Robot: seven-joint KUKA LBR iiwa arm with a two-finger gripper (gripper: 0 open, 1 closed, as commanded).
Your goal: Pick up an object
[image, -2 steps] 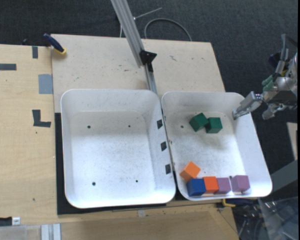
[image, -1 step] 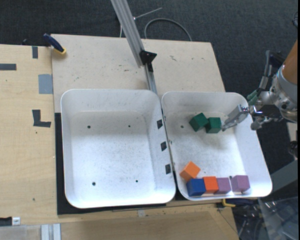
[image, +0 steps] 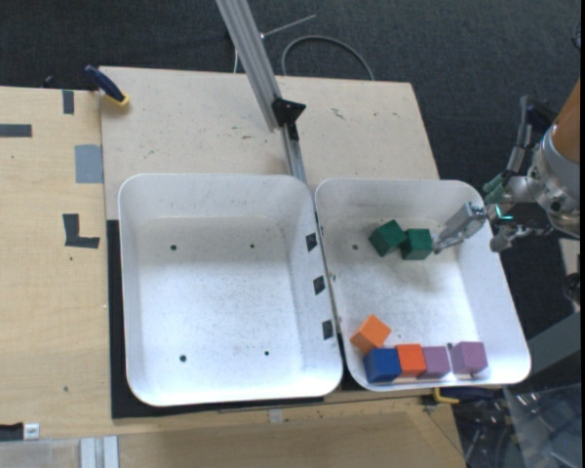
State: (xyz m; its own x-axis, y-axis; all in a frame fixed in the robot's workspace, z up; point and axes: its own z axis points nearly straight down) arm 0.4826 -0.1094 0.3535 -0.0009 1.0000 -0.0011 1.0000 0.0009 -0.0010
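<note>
In the right bin (image: pixel 487 291) two green blocks lie close together near the back: one (image: pixel 386 236) on the left and one (image: pixel 416 244) on the right. My gripper (image: pixel 455 229) reaches in over the bin's right rim, with its tip just right of the right-hand green block. I see nothing held in it. Along the bin's front wall sits a row of blocks: blue (image: pixel 381 365), orange-red (image: pixel 410 360), and two purple ones (image: pixel 436 360) (image: pixel 468 357). An orange block (image: pixel 371 331) lies tilted just behind the blue one.
The left bin (image: pixel 136 261) stands beside the right one, sharing a middle wall. A slanted metal rail (image: pixel 258 61) runs down from the top to the bins' back edge. A cable loop (image: pixel 327 52) lies behind the bench.
</note>
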